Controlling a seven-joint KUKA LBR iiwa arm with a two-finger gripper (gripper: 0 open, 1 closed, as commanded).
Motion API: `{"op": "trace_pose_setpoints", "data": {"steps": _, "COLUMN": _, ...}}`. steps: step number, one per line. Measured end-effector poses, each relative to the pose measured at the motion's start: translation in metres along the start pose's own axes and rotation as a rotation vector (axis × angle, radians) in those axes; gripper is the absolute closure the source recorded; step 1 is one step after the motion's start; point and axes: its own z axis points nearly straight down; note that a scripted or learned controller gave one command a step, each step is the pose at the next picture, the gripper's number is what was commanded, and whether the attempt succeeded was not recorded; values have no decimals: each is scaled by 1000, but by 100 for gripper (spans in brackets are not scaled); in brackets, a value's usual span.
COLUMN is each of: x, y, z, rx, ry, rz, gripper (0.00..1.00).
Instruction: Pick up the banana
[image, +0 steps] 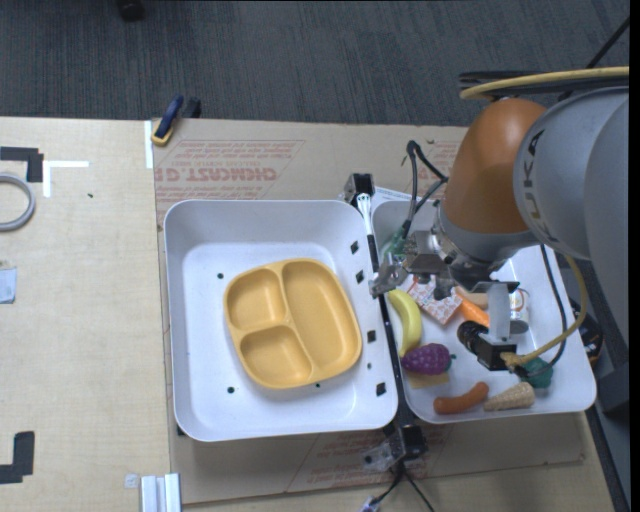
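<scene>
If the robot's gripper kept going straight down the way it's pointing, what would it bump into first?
Probably the banana. The gripper hangs pointing down into the right bin, just above the banana's upper end. Depth is hard to judge from this slanted view, so it might land on the bin's floor beside it instead.

Smooth grey cylindrical KUKA arm link (590, 170), bearing part of dark lettering, meets a rounded glossy orange wrist band (495, 165). Below sits a grey metal wrist flange (470, 262); thin black and yellow cables (560, 335) loop alongside.
</scene>
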Motion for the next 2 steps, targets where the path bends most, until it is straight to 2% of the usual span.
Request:
{"op": "trace_pose_setpoints", "data": {"steps": 1, "x": 1, "y": 2, "z": 0, "rx": -1, "ry": 0, "rz": -558, "gripper": 0}}
{"op": "trace_pose_setpoints", "data": {"steps": 2, "x": 7, "y": -14, "z": 0, "rx": -3, "ry": -1, "rz": -784, "gripper": 0}}
